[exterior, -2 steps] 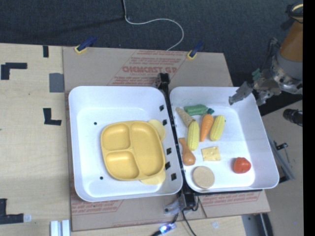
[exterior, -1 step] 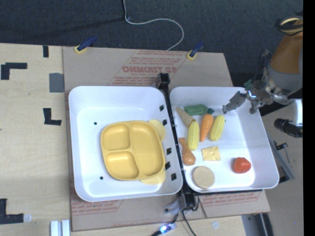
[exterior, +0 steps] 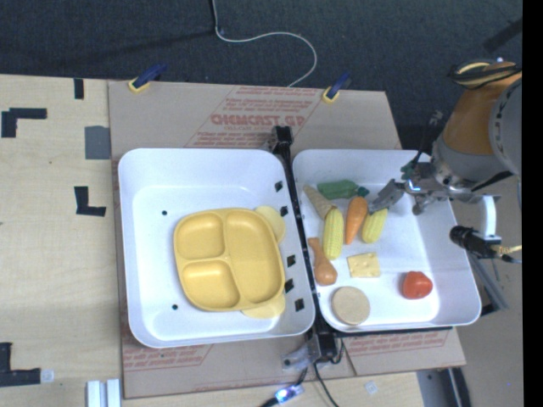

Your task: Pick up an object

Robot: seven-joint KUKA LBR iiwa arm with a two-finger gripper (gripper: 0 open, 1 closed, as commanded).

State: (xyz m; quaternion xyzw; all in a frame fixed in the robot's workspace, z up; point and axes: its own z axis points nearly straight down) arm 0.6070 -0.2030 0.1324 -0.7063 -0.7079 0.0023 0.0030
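Dark carpet (exterior: 102, 15) lay behind a pale wooden worktop (exterior: 42, 227), on which a sheet of cardboard (exterior: 254, 117) carried the two white bins side by side. At the left, the left bin (exterior: 140, 227) held a yellow divided tray (exterior: 227, 257) lying flat, with a smaller yellow piece showing under its edge. Past the black clips on the shared wall, the right bin (exterior: 450, 312) held a cluster of toy food: a green piece (exterior: 338, 190) at the top, an ear of corn (exterior: 333, 231), a carrot (exterior: 355, 218) and a smaller yellow piece (exterior: 374, 222) close together below it, an orange-brown piece (exterior: 323, 264) near the dividing wall, a cheese wedge (exterior: 364, 265), a round beige disc (exterior: 350, 304) at the front, and a red tomato (exterior: 416, 285) apart toward the right. Farthest right, the arm (exterior: 475, 125) reached in, and its pincer (exterior: 392, 192) hung over the upper part of the right bin, near the carrot and the small yellow piece; its fingers seemed spread a little, with nothing between them. By that reading the approach was in hand and no grasp had been made. Next it would probably need to settle over one piece, likely the carrot or its yellow neighbour, descend with a finger on either side, and avoid nudging the crowded pieces.
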